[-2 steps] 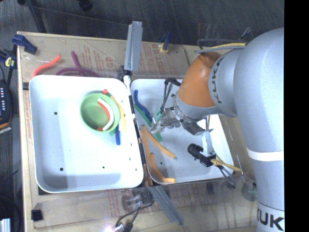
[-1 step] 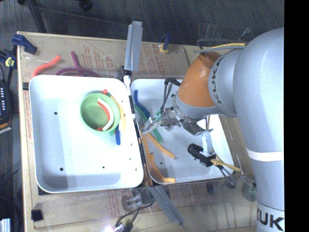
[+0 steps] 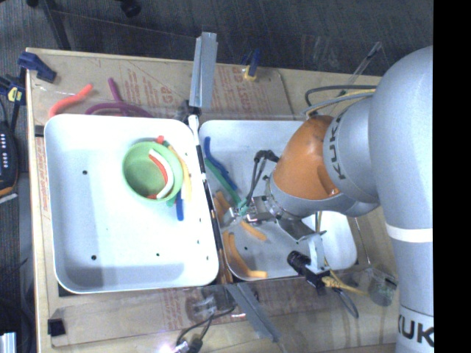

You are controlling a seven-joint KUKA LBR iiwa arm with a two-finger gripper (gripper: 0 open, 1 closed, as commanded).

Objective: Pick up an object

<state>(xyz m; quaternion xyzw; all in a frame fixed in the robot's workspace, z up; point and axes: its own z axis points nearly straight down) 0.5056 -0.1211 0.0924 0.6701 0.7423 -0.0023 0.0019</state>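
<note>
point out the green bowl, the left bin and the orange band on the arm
green bowl (image 3: 141, 171): camera view, on its inner floor.
left bin (image 3: 96, 226): camera view, on bare floor below the bowl.
orange band (image 3: 305, 164): camera view, on its rounded top.

Lying on the flat brown cardboard bench sheet (image 3: 132, 87) at upper left: a curved orange plastic strip (image 3: 71, 99) and looping purple tubing (image 3: 118, 107). Standing upright at top centre: a grey metal post (image 3: 203, 68). Gripping the upper-left corner: a blue clamp (image 3: 34, 65).

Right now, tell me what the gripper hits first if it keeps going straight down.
Probably the orange strip lying on the floor of the right bin, just under the gripper; depth is hard to judge from this slanted view.
</note>
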